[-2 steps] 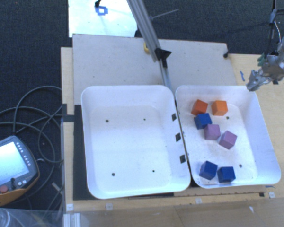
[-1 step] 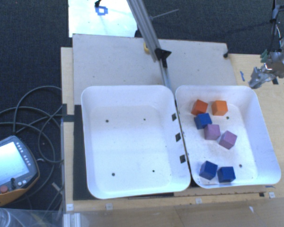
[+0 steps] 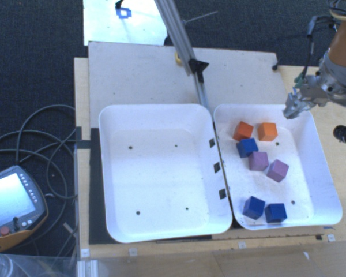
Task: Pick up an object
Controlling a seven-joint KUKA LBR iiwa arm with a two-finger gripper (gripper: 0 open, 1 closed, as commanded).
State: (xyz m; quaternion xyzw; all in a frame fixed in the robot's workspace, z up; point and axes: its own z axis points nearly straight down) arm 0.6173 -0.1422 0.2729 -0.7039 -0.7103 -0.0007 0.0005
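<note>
The right bin point(image 3: 320, 154) holds several small cubes: two orange ones point(image 3: 243, 130) point(image 3: 267, 131) at the back, a blue one point(image 3: 247, 147) just in front of them, two purple ones point(image 3: 258, 161) point(image 3: 277, 170) in the middle, and two blue ones point(image 3: 254, 207) point(image 3: 275, 212) near the front wall. My gripper point(image 3: 292, 109) hangs over the bin's far right corner, above and to the right of the orange cubes. Nothing shows under its tip.
The left bin point(image 3: 112, 154) lies beside the right one. A slanted metal pole point(image 3: 176, 27) stands behind the bins. A pendant point(image 3: 11, 203) and cables point(image 3: 43, 149) lie off the bench at the left.
</note>
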